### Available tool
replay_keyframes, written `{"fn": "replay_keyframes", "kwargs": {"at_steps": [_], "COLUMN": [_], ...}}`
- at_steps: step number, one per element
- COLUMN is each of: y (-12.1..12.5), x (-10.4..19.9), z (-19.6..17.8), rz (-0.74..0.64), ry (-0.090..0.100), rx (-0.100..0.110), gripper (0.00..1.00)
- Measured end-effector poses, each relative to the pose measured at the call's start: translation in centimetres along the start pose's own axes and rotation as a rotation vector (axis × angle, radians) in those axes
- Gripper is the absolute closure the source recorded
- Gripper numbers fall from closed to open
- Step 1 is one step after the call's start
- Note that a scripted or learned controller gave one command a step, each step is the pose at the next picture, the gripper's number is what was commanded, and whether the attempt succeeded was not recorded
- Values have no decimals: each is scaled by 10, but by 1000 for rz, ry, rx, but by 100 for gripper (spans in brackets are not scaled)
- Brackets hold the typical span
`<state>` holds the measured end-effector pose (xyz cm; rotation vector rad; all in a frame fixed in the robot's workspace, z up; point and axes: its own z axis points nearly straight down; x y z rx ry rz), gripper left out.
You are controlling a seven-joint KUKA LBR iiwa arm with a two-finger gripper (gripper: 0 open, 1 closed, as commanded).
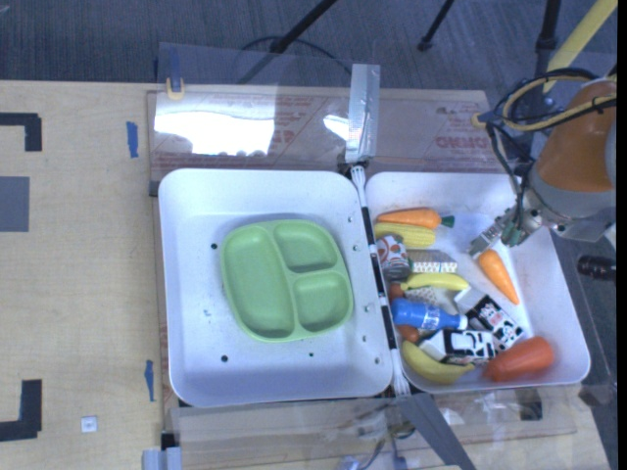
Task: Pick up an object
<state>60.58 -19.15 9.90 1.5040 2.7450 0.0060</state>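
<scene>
Red lettering runs across the clear panel behind the bins, too faint and washed out to read. The small can's label is illegible too.

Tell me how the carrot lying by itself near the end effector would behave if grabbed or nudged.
The carrot looks like moulded plastic, so probably stiff and light. Its tapered, rounded body would likely roll or pivot when pushed, and its smooth skin may slip from a grip near the narrow tip. The end effector sits just above its upper end.
</scene>
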Motion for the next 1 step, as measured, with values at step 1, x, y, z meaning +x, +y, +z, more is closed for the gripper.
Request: {"fn": "replay_keyframes", "kwargs": {"at_steps": [1], "y": [16], "x": [14], "z": [-85], "rz": [270], "ry": [3], "rx": [6], "gripper": [100]}}
